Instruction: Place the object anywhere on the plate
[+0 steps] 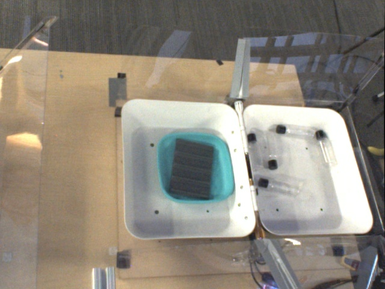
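Dark ribbed block (192,168) lies on teal plate (225,172), left bin (137,179); clear vials (283,186) faint in right bin (355,203).

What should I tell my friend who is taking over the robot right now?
Where things are: the dark grey ridged block lies flat on the teal plate, in the left white bin.
The right white bin holds several small clear tubes with black caps.
Done: the block already rests on the plate, so the placing looks finished.
Left: probably nothing but a check that the block sits steady; it lies well inside the plate's rim.
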{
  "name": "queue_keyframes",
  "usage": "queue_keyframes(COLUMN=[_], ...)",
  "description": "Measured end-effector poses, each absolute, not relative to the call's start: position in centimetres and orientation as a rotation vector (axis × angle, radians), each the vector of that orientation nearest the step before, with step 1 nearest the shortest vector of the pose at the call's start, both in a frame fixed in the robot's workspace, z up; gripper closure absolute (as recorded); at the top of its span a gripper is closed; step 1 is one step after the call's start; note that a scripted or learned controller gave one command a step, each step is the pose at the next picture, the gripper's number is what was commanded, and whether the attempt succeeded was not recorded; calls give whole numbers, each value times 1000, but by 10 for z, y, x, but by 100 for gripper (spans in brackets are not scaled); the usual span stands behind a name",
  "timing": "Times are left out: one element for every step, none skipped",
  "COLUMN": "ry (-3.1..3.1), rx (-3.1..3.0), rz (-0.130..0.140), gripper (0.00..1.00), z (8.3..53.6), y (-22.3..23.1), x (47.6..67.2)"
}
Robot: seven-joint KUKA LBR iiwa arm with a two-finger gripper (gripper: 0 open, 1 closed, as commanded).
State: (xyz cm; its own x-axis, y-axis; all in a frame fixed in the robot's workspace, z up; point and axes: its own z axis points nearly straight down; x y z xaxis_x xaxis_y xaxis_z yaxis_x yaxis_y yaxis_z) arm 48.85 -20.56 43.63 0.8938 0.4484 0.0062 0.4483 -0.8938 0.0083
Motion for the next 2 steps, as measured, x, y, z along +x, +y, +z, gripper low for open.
queue_keyframes(ry=[539,332], rx=[3088,3117], rz=[14,15], gripper=[0,0], z=[436,436], y=[-206,-206], x=[488,489])
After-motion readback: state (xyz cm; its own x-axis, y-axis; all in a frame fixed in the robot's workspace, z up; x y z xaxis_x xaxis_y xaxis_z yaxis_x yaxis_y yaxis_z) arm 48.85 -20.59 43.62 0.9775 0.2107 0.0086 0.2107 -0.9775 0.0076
